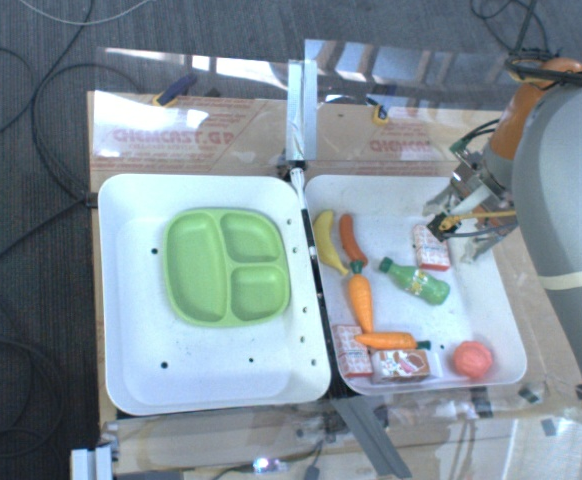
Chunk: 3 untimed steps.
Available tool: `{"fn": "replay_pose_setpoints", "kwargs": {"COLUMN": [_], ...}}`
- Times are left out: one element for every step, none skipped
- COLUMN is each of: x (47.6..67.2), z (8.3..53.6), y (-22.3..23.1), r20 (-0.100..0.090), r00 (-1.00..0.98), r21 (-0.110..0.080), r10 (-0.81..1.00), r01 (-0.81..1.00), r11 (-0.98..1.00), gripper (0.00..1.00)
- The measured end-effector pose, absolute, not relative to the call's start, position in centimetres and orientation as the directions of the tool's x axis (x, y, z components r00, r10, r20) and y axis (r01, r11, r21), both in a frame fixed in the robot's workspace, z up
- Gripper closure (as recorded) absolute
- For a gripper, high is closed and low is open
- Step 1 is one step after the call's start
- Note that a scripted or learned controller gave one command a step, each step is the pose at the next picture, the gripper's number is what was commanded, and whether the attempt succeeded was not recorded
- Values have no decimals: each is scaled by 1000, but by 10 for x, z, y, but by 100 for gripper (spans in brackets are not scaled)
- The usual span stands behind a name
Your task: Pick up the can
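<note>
I've got the gripper (pixel 461 226) at the right bin's (pixel 506 313) 2 o'clock, jaws spread, nothing pinched, just above the can (pixel 431 247), probably lining up the grab.

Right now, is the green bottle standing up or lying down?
Lying down. The green bottle rests on its side on the floor of the right bin, cap pointing left toward the carrot.
</note>
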State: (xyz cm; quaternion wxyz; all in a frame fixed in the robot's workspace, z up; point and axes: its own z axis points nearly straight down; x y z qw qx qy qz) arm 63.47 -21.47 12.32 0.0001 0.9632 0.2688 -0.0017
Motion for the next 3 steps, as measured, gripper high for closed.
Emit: {"fn": "replay_pose_setpoints", "kwargs": {"x": [622,548,547], "z": [92,90,98], "y": [-213,-202,-202], "r20": [16,7,3], "r00": [962,955,955], "r21": [2,5,0], "r10": [271,296,296], "r01": [271,296,296], "r11": [-962,-955,-955], "gripper": [0,0,100]}}
